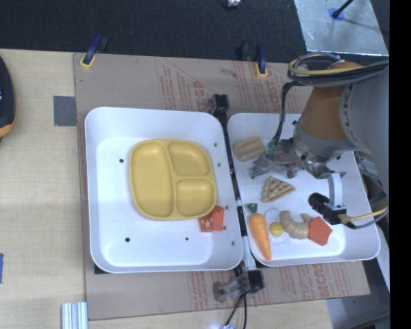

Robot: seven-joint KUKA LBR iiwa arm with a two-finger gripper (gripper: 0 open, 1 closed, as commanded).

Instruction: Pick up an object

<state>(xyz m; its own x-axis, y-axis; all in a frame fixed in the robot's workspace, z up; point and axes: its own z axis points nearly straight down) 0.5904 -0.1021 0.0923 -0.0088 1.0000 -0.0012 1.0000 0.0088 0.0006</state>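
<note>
The desk (34,204) is seen from above, pale wood, with a brown cardboard sheet (157,81) laid across it under two shallow white bins. The left bin (106,238) fills the middle of the frame; the right bin (356,249) lies just beside it, toward the right edge.

The arm (335,108), grey with an orange band, is seen entering from the upper right and reaching down over the upper part of the right bin. Its claw (279,162) hangs low between the objects there; whether it is open or closed cannot be told from this angle (the wrist covers most of it), and nothing is seen held in it.

A yellow divided plate (171,178) rests in the centre of the left bin, with a small red block (212,220) touching its lower right corner.

In the right bin, the objects are spread as follows: a tan bread-like piece (248,147) at upper left, just left of the claw; a triangular waffle-like wedge (277,188) just below the claw; an orange carrot (259,233) along the lower left wall; a beige ginger-like piece (296,225) lower centre, with a small yellow ball (277,229) beside it and a red-orange block (320,232) touching its right end.

Blue clamps (261,64) are seen on the cardboard's upper edge.
</note>
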